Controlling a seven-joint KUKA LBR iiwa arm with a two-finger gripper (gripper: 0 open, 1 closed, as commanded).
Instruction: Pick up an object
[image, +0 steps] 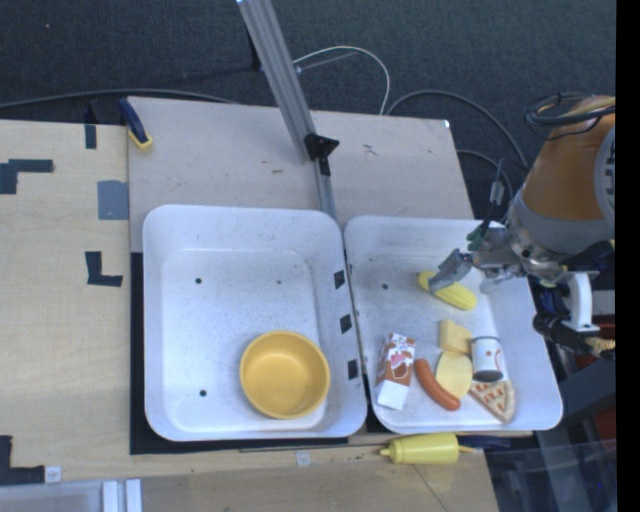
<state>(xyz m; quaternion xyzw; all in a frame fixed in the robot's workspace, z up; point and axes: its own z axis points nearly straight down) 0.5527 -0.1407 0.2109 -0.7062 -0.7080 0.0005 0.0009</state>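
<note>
The gripper (462, 268) hangs at centre right of the frame over the right bin (400, 245), its fingers spread apart just above the corn cob (452, 293); a yellow bowl (285, 374) sits lower centre in the left bin (180, 240)

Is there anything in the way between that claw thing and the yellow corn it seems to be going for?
Nothing visible does. The gripper sits right at the yellow corn, at its upper left end in the right bin. The cheese wedge, can and sausage all lie further toward the front, apart from it.
</note>
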